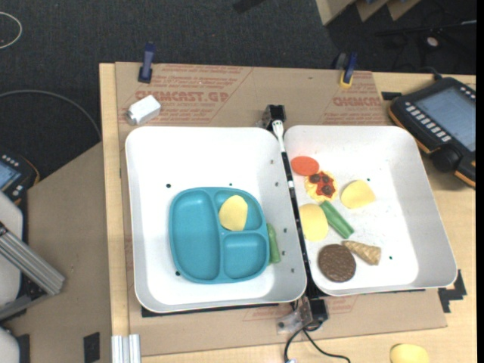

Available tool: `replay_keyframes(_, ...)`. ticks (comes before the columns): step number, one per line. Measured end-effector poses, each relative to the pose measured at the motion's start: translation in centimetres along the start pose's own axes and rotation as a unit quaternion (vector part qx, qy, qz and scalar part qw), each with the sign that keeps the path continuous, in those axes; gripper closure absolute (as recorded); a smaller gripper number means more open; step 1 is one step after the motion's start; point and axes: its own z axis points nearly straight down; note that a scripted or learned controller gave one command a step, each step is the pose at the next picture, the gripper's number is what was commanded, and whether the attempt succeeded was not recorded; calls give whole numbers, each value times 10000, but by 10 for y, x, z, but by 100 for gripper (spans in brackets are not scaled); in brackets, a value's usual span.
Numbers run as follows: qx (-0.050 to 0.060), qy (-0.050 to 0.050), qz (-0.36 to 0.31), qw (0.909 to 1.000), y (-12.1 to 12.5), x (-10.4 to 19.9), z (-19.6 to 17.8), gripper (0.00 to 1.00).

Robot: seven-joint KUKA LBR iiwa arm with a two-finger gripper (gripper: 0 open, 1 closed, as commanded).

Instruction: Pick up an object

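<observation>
Smooth teal divided tray point(198, 240) holds a pale yellow, perhaps plastic, oval piece point(234, 212).

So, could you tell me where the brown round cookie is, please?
The brown cookie lies in the right bin, near its front edge, beside the cone-shaped piece.

We read red print on the brown cardboard sheet point(227, 89) that lies on the table under the two bins. At its far left, large red letters spell what looks like "CHEMCAST" followed by further letters we make out as "G.P"; the first letters are partly covered by a small white block point(144, 110). A line of smaller red print runs above that word, too fine for us to read. The same red lettering repeats at the far right point(355, 104), faint and cut off.
</observation>
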Motion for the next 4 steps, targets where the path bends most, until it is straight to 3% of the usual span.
replay_keyframes(1, 29, 10, 3, 10000, -30, 0, -74, 0)
replay_keyframes(2, 174, 76, -31, 9998, 24, 90, 164, 0)
replay_keyframes(3, 15, -11, 35, 10000, 21, 4, 30, 0)
replay_keyframes(4, 18, 5, 9, 10000, -5, -1, -75, 0)
